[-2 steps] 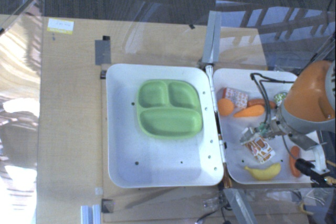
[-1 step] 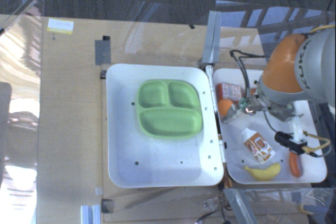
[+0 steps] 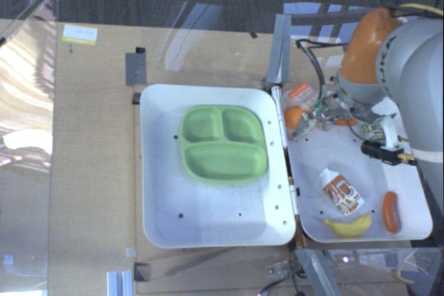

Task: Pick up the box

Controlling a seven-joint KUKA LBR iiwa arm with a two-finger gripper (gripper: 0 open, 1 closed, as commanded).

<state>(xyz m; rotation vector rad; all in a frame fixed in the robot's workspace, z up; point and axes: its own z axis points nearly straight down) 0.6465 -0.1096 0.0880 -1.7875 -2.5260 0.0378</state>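
The box (image 3: 341,192) is a small white carton with orange-brown print, lying flat in the middle of the right bin (image 3: 416,229). My gripper (image 3: 311,120) is low at the far left corner of that bin, well above and left of the box in the view, close beside an orange fruit (image 3: 293,118). The grey arm with its orange band (image 3: 366,45) covers the bin's far right part. Nothing from the bin visibly hangs from the gripper.
A yellow banana (image 3: 349,225) lies just in front of the box, and a red sausage (image 3: 391,211) lies to its right. An orange-red packet (image 3: 298,91) sits at the bin's far left corner. The left bin (image 3: 208,225) holds a green divided plate (image 3: 223,144).
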